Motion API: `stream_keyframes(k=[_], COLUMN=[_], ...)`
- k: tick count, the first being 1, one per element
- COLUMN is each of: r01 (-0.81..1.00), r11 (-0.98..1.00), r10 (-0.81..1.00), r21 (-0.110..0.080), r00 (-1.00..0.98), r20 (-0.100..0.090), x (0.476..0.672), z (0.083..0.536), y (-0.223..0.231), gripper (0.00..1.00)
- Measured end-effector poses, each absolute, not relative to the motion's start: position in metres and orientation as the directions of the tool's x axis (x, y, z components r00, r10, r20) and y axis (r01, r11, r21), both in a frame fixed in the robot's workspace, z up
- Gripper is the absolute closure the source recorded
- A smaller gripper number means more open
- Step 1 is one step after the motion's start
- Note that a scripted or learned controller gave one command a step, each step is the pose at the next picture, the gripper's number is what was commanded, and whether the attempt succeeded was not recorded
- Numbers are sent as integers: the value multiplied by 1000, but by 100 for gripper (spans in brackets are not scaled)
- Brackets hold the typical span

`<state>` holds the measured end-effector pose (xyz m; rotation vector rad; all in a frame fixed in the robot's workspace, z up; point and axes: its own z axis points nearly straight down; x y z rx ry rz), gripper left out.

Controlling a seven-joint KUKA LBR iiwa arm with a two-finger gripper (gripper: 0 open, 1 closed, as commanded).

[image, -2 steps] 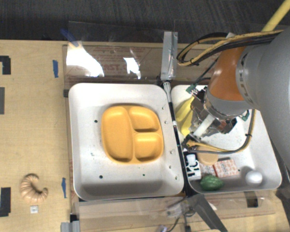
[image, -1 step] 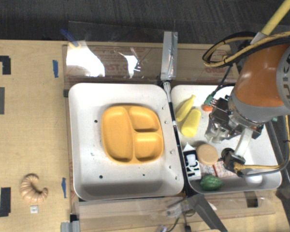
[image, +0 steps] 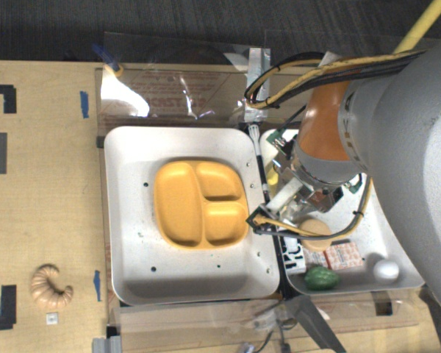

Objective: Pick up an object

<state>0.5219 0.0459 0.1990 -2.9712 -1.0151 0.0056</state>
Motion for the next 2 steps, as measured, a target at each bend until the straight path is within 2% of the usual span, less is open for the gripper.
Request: stream_keyframes(k=[1,2], r01=[612,873], r11=[-791,-488], r10=[612,873], r21=[-3,-4], r00=[791,488], r20=[-3,-1], x=[522,488], z=[209,237], y=[46,50], gripper=[100,100])
